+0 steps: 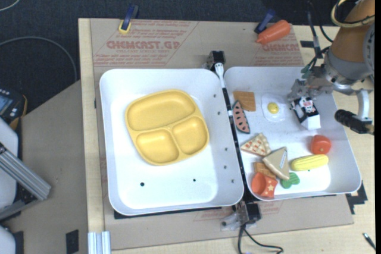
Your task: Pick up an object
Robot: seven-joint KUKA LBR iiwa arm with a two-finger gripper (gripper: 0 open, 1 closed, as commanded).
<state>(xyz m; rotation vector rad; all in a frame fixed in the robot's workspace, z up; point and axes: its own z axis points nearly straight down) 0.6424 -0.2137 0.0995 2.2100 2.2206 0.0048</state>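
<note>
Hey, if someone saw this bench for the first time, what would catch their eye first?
Probably the yellow divided plate, alone in the left bin. Next, the right bin with its cluster of toy food: a fried egg, a tomato and a corn cob. The gripper hangs over that bin's far right part.

Two white bins sit side by side: a left bin [113, 187] and a right bin [345, 169]. One yellow divided plate [166, 126] has three compartments. Single toy foods: one fried egg [273, 109], one watermelon slice [240, 118], one cracker [244, 100], one pizza slice [256, 144], one tomato [321, 144], one corn cob [308, 162].
</note>
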